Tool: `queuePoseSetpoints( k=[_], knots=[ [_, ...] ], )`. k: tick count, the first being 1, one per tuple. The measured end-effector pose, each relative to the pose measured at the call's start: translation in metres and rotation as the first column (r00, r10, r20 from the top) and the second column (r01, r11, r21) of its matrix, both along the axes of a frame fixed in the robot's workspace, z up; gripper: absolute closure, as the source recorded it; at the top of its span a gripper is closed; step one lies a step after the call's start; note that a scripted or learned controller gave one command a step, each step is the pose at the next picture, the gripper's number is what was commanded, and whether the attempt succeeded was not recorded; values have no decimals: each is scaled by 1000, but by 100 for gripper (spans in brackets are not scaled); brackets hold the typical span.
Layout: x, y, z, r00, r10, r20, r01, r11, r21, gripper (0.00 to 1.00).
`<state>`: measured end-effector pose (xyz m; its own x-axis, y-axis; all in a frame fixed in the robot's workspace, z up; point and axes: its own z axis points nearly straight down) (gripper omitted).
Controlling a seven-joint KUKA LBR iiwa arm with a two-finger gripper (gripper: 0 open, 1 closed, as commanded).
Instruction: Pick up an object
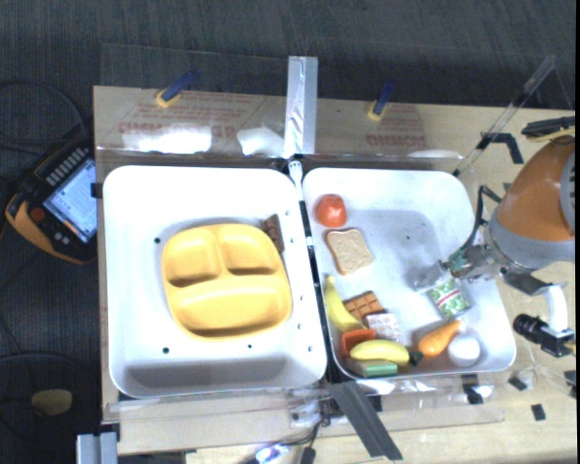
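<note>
Nothing is lifted yet: the jaws (451, 269), whose opening I cannot tell, hover in the right bin (416, 187) beside the green carton (451, 299).

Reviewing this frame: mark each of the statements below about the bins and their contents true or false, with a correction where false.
1. The yellow divided tray lies in the left bin. True.
2. The tomato sits at the near end of the right bin. False: it lies at the far end, beside the divider.
3. The bread slice lies just nearer the camera than the tomato. True.
4. The carrot lies in the left bin. False: it is in the right bin, beside the white egg.
5. The gripper is above the left bin. False: it is over the right bin.
</note>
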<state>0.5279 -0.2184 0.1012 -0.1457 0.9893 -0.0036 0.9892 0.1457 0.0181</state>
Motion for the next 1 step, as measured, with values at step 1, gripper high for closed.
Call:
queuePoseSetpoints(
  k=[1],
  knots=[
    [-15,35,129,999,-28,-20,28,1000,-1,100]
  ],
)
